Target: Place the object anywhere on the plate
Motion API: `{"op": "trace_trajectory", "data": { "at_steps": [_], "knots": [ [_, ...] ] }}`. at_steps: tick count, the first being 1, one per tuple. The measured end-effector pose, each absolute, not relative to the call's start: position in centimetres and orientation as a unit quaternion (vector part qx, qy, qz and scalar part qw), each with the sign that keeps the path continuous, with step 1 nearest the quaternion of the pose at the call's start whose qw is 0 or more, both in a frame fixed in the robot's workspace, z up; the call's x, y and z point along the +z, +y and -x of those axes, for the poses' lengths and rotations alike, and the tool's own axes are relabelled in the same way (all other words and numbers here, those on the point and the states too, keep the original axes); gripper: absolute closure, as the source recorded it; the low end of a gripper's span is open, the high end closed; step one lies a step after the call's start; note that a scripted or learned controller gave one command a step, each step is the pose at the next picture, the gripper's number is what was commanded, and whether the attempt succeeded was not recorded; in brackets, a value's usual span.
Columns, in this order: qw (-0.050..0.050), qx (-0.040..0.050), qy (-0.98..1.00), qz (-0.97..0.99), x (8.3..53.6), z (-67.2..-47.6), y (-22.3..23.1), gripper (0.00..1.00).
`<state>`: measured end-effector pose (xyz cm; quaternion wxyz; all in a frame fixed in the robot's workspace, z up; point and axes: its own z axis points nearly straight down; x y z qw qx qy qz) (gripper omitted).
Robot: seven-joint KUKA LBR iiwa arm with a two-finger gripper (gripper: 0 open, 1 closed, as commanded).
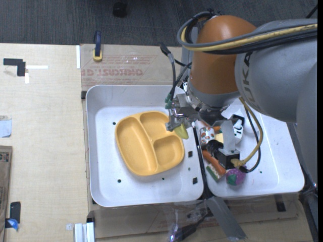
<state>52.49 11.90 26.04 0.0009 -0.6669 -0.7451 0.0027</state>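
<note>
Over the right rim of the plate [149, 144] we see the hand [177, 124] hanging, its 2 fingers pinching a small yellow-green object [181, 131] just above the plate's edge. That plate is smooth yellow plastic with 3 compartments, lying in the left bin [101, 150]. Beside it, the right bin [275, 178] holds a jumble of small toys [222, 158], among them a purple-and-green ball [234, 176]. Both white bins sit on a pale wooden table [40, 135], with dark carpet [75, 9] beyond.
</note>
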Motion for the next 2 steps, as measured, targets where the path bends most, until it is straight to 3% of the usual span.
{"op": "trace_trajectory", "data": {
  "at_steps": [1, 2],
  "knots": [
    [0.0, 0.0016, -0.753, 0.657, 30.1, -49.4, 6.5, 1.0],
    [0.001, 0.0018, -0.781, 0.624, 29.1, -47.8, -0.5, 1.0]
  ]
}}
